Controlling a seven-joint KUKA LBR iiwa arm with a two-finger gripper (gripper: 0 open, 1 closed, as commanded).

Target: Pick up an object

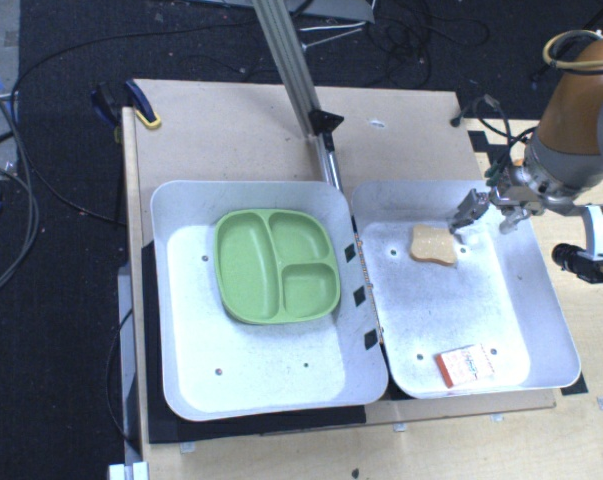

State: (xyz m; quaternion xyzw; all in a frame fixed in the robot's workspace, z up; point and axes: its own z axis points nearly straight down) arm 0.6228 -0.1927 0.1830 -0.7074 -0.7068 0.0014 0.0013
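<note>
A tan slice of bread (433, 246) lies in the right bin (541, 298), toward its far side. A small red and white packet (466, 365) rests near that bin's front edge. My gripper (486, 215) hovers just right of and above the bread, over the bin's far right part, with its fingers spread open and nothing between them. The grey arm with its orange band (576, 98) comes in from the right.
A green divided plate (278, 265) sits in the left bin (191, 368). A metal pole (291, 58) slants up from between the bins. Cables run over the dark floor around the wooden bench.
</note>
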